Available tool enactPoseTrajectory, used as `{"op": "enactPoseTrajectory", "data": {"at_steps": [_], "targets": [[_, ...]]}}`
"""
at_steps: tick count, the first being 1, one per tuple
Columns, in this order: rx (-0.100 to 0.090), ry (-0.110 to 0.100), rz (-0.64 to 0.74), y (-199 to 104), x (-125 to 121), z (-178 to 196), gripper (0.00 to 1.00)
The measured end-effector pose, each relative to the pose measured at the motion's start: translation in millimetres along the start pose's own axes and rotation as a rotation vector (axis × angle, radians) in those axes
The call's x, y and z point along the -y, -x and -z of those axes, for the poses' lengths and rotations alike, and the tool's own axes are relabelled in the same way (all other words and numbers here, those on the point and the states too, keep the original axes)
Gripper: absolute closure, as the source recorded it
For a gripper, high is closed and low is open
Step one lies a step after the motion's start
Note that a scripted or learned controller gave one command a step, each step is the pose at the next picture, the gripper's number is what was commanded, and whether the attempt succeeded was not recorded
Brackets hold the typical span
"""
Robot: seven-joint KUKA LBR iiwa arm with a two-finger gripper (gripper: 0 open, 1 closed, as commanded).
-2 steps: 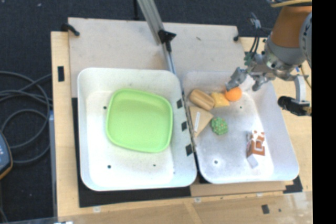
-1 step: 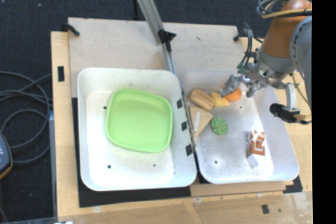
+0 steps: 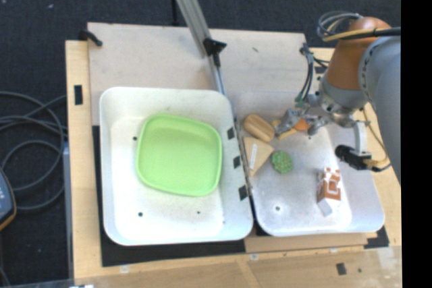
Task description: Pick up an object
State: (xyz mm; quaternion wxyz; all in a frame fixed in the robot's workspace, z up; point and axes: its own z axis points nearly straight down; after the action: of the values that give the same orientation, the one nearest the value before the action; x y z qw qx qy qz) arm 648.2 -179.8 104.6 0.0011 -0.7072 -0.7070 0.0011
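Observation:
My gripper (image 3: 297, 121) is low over the back of the right bin (image 3: 364, 216), reaching in from the right under the orange wrist band (image 3: 349, 63). A small orange thing (image 3: 305, 125) shows right at its tip; I cannot tell whether it is held. Just left of the gripper lies a tan roll-shaped piece (image 3: 258, 126). A pale tan wedge (image 3: 253, 154) sits below that, against the bin's left wall. A green knobbly lump (image 3: 282, 162) lies in the middle of the bin. An orange-and-white box (image 3: 329, 187) lies toward the front right.
The left bin (image 3: 115, 212) holds a light green square plate (image 3: 179, 154). A slanted metal pole (image 3: 189, 0) rises behind the bins, ending at the divider between them. Black cables (image 3: 27, 125) lie off the bench at left.

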Motion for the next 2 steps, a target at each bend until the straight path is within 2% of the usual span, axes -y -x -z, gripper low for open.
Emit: {"op": "enactPoseTrajectory", "data": {"at_steps": [1, 2], "targets": [[0.001, 0.007, 0.0, 0.8, -1.6, 14.4, 1.0], [0.001, 0.009, 0.0, -1.8, -11.6, 71.1, 1.0]]}}
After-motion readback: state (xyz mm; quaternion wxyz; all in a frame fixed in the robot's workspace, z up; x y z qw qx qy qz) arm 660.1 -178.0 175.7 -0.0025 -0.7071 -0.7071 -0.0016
